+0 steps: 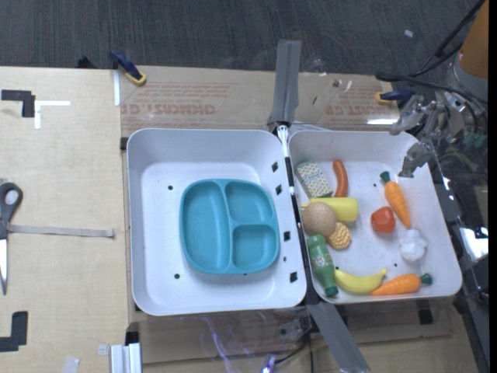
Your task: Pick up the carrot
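camera view looks down on two white bins side by side, the left bin (147,231) holding a teal divided plate (231,226), the right bin (435,231) crowded with toy food. the gripper (419,142) hangs over the far right corner of the right bin, carrying nothing; whether it is released or clenched i cannot tell from here. one carrot (397,202) lies tilted just near of the gripper, close to the bin's right wall, with a tomato (383,220) just to its left and a white lumpy item (413,245) just near of its tip. a second carrot (401,284) lies along the near wall, touching a banana (359,280).

the likely risks: the closer carrot tapers and may slip out of a grip taken near its thin end; a descent slightly off could nudge the tomato or strike the bin wall; and with two carrots, the program may go for the near one, where the banana crowds the grasp.
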Robot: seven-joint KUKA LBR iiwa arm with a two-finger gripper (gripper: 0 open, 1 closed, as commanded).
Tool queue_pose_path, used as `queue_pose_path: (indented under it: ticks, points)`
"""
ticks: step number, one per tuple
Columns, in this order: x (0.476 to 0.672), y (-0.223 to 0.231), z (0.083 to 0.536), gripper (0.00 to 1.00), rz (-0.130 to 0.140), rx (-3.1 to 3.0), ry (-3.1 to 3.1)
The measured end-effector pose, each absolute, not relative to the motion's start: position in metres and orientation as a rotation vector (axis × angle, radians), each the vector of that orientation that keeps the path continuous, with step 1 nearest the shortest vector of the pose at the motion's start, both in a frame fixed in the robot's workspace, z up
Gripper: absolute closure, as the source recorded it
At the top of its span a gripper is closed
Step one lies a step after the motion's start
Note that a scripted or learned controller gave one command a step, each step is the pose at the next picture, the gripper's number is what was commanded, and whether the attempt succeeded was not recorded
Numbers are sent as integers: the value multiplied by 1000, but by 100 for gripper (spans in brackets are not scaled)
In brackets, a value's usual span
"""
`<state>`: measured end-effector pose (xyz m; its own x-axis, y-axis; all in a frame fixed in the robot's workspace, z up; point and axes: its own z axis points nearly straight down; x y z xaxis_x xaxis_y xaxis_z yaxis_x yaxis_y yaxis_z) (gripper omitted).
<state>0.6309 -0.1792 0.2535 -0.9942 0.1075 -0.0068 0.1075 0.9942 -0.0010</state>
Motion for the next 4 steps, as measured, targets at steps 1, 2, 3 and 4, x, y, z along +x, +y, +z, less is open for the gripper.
queue_pose_path:
  ticks: [1, 2, 3, 4]
  points:
    - [641, -186, 94, 0, -1, 599, 3078]
    - [583, -221, 94, 0, 2, 1048, 2956]
    - [586, -221, 105, 100, -1, 1041, 2953]
    - [586, -221, 105, 0, -1, 1041, 2953]
